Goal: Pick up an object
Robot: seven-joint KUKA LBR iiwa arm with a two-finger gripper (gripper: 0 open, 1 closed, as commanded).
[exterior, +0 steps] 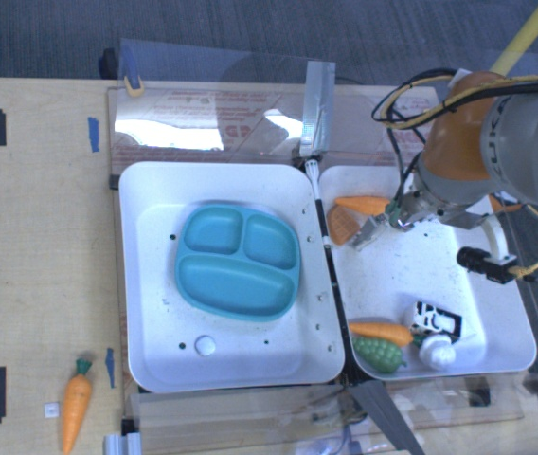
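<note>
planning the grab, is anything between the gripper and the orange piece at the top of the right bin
Nothing visible. The gripper hangs right beside the orange piece, with bare right bin floor around them.

Blue tray matt plastic (bins glossy white).

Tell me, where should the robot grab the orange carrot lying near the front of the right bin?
Probably across the middle of the carrot, coming straight down from above. It lies flat and long, running left to right, so fingers closing across its narrow width fit best. The green veggie touches its front side, leaving little room there, so the grip should sit toward the left end.
</note>
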